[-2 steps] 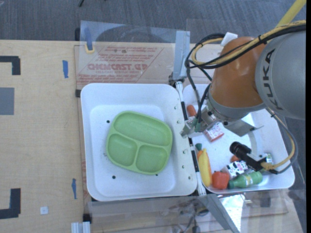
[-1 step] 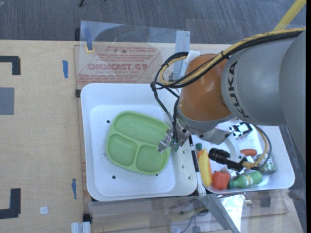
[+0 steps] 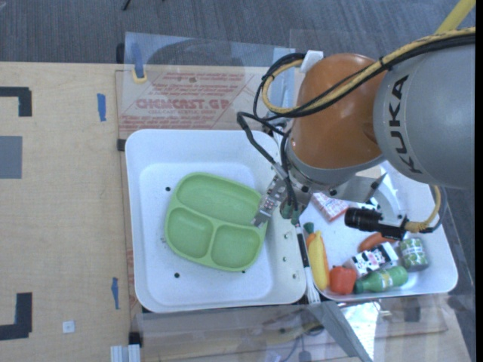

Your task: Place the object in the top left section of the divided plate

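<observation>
i'm hovering the end effector (image 3: 273, 206) at the plate (image 3: 213, 221) rim — grip state unclear; the toys (image 3: 355, 266) look light, slippery — pinch mid-body.

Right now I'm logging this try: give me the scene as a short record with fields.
plate: green divided plate in the left bin, sections bare
gripper: at the plate's right rim
right bin: holds toy food: corn, tomato, green bottle, small can
arm: above the wall between the bins
</observation>
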{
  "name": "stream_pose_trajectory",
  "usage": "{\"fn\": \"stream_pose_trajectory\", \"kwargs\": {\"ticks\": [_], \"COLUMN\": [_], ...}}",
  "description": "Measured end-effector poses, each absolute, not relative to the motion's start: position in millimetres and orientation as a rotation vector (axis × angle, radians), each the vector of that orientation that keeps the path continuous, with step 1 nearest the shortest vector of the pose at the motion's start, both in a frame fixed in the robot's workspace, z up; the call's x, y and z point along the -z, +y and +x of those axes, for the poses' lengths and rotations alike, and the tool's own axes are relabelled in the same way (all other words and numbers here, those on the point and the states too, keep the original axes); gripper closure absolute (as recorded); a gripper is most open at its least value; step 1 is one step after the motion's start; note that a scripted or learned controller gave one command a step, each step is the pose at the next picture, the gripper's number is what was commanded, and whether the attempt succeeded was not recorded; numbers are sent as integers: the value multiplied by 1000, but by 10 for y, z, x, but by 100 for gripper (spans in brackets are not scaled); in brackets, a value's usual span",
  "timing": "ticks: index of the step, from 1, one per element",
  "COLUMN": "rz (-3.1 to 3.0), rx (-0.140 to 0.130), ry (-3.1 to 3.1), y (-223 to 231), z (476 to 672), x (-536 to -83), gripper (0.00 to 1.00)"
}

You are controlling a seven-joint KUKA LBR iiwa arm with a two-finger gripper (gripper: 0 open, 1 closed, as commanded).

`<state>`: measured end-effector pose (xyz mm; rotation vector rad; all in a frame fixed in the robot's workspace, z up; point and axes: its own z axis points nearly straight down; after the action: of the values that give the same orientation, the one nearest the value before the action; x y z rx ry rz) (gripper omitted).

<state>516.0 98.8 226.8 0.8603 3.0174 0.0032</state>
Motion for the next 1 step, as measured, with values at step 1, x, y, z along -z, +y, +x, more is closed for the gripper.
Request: {"fn": "stream_pose_trajectory", "kwargs": {"ticks": [1], "rz": [861], "rx": [-3], "ry": [3017], "y": [985], "z": [5159], "x": [-2266], "gripper": [0]}}
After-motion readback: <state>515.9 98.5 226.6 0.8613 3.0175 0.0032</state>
